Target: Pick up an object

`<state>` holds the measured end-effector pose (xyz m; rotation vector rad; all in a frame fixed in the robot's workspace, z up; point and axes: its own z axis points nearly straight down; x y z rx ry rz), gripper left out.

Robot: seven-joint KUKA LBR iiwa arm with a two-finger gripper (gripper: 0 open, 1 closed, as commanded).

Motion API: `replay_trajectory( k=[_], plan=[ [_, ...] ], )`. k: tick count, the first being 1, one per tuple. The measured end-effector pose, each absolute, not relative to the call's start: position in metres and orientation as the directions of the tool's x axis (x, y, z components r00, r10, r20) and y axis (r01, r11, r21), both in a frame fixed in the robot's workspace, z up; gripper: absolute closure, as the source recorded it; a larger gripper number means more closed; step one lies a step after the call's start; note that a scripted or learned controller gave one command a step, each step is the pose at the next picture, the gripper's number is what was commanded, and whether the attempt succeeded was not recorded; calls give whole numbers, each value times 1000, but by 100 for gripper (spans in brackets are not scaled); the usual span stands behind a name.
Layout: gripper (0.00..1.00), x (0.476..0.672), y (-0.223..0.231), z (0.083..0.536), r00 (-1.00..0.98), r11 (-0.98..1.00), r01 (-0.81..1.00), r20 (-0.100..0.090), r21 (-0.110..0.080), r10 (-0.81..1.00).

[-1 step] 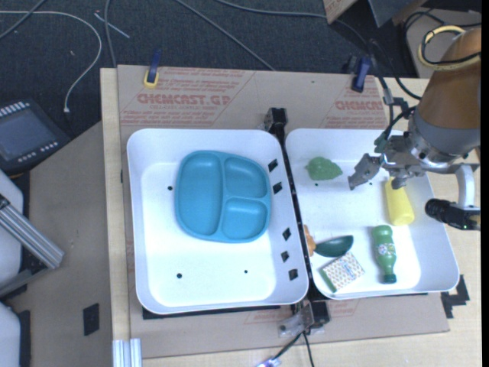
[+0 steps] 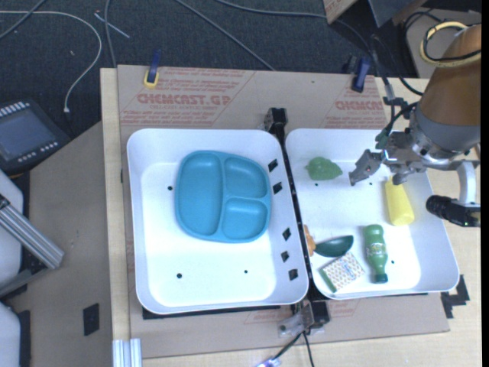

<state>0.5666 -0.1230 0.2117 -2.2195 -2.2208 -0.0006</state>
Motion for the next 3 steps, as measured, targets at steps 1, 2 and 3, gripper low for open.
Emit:
replay_trajectory(
  k=[1, 2, 3],
  plan=[
    [0, 564, -129, 151, 1, -1, 1000, 2, -8, 1000],
    [0, 557, -129, 89, 1, -1, 1000, 3, -8, 1000],
    [0, 557, -129, 85, 0, 0, 1000, 2, -4, 1000]
  ],
)
